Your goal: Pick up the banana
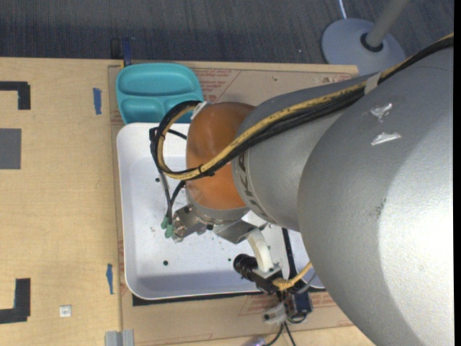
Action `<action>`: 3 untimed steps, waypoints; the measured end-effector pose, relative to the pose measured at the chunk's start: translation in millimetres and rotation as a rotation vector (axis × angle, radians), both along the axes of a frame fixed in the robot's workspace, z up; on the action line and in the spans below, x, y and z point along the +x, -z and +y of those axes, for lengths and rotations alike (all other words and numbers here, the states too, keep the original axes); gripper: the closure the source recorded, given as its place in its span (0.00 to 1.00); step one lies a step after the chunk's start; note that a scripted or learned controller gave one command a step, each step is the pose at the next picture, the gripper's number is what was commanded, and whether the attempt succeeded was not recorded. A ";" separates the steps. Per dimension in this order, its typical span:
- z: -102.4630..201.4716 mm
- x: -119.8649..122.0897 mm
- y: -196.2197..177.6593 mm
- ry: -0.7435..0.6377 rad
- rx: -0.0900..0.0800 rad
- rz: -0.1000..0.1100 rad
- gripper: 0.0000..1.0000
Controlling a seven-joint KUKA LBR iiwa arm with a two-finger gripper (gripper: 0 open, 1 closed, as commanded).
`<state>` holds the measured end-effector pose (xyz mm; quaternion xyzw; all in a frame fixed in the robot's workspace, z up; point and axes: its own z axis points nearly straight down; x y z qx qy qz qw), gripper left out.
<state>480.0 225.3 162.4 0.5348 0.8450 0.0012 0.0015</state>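
Observation:
My grey arm reaches in from the right and covers most of the white bin (140, 215). Its orange band (212, 157) hangs over the middle of the bin. Below the band, the gripper (176, 228) points down toward the bin floor near the left centre, with small green parts at its tip. The arm hides the bin's right half and whatever lies under it.
A teal divided tray (158, 92) rests at the bin's far left corner. Black cables (162, 157) loop out from the wrist over the bin. Brown cardboard (57, 193) with black marks lies to the left. A grey round stand base (360, 42) sits on the floor behind.

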 end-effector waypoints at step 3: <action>-17.8 -0.7 -12.7 0.263 0.000 0.003 1.00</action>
